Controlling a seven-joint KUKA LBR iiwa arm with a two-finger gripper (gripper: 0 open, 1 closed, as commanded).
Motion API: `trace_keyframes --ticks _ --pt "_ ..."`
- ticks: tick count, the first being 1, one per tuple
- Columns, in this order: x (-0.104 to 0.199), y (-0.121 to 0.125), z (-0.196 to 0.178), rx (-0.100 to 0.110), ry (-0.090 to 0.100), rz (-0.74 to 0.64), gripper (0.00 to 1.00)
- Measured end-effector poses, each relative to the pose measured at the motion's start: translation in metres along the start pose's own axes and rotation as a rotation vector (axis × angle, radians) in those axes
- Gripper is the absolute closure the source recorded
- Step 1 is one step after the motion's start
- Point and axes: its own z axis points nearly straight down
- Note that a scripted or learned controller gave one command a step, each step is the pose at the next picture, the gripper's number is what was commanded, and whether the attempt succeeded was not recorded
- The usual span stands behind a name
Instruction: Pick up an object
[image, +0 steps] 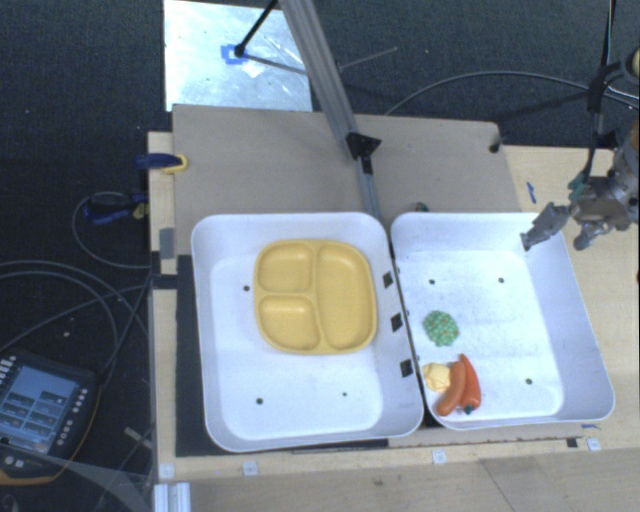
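So basically nothing is picked yet. The gripper (562, 228) is hanging up at the far right corner of the right bin (590, 345), above the rim area, and its two fingers are spread apart with nothing between them. Released, not carrying anything.

The stuff it could grab is all down at the near left part of that same bin: a green broccoli-looking piece (440, 326) sitting a bit on its own, and closer to the front edge an orange-red carrot or sausage shaped thing (461, 386) lying right against a small pale yellow piece (436, 376). Those two are touching, the green one is just beside them but apart. All of it is well away from where the gripper is now.

The left bin (225, 400) just has a yellow divided plate (314, 296) in it, three compartments, nothing on it as far as I can see.

My read: the task is at the very start, approach stage at most. Still to do: move across the bin toward the food items, come down, close on one, lift. The green piece looks like the easier target since it isn't crowded, while the orange one next to the yellow lump might get a messy grab
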Motion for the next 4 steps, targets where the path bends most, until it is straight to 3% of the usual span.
trace_keyframes --ticks 1,3,4 --pt "0.000 0.000 0.000 0.000 0.000 0.000 0.00" --pt "-0.019 -0.008 0.101 0.004 0.000 0.007 0.00" --pt "-0.013 -0.014 0.147 0.005 0.001 0.006 0.00"
